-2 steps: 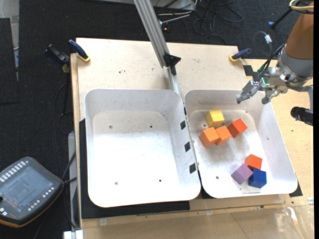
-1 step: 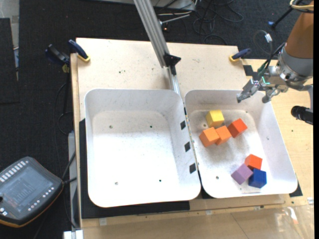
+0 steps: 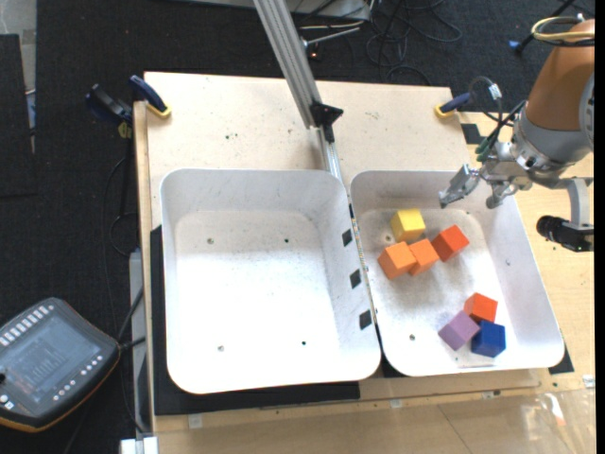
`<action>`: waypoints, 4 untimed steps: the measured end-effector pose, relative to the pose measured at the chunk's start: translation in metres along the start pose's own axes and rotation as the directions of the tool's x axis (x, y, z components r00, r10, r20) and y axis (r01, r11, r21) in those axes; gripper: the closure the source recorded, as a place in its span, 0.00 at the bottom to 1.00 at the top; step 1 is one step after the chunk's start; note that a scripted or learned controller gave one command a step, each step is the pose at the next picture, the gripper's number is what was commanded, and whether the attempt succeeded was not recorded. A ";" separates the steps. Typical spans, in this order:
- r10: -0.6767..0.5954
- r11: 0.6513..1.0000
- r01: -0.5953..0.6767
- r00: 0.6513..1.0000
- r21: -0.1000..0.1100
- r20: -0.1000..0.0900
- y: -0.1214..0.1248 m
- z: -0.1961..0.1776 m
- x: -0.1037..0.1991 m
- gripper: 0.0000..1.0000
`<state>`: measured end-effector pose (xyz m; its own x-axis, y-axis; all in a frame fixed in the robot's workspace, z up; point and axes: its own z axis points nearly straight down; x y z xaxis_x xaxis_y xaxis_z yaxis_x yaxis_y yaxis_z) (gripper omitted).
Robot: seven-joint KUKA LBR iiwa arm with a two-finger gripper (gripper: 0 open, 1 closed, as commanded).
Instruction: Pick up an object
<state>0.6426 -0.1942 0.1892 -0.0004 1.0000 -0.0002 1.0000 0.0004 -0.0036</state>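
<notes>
The right bin (image 3: 529, 282) holds several small blocks. A yellow cube (image 3: 409, 223) lies near its back, with two orange cubes (image 3: 398, 258) (image 3: 423, 253) and a red-orange one (image 3: 452, 241) touching just in front of it. Near the front right corner a red-orange block (image 3: 481, 306), a purple block (image 3: 459, 330) and a blue block (image 3: 489, 339) cluster together. My gripper (image 3: 474, 193) hangs over the back of this bin, up and to the right of the yellow cube. It is open, and nothing sits between its fingers.
The left bin (image 3: 189, 253) lies beside the right one, and their walls meet in the middle. A slanted metal bar (image 3: 288, 50) runs down to the bins' back junction. Clamps (image 3: 151, 97) (image 3: 458, 102) grip the board's back corners. A handheld controller (image 3: 47, 362) rests at the lower left.
</notes>
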 end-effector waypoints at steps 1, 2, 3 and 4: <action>-0.001 1.000 0.001 1.000 0.000 -0.001 0.000 0.043 0.002 0.00; 0.000 1.000 0.000 1.000 -0.007 0.002 0.002 0.074 0.001 0.00; -0.001 1.000 0.001 1.000 -0.008 0.002 0.002 0.065 0.002 1.00; 0.002 1.000 -0.002 1.000 -0.010 0.002 -0.003 0.019 -0.002 1.00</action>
<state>0.6391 -0.1964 0.1705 0.0014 1.0000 -0.0024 1.0000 -0.0014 0.0061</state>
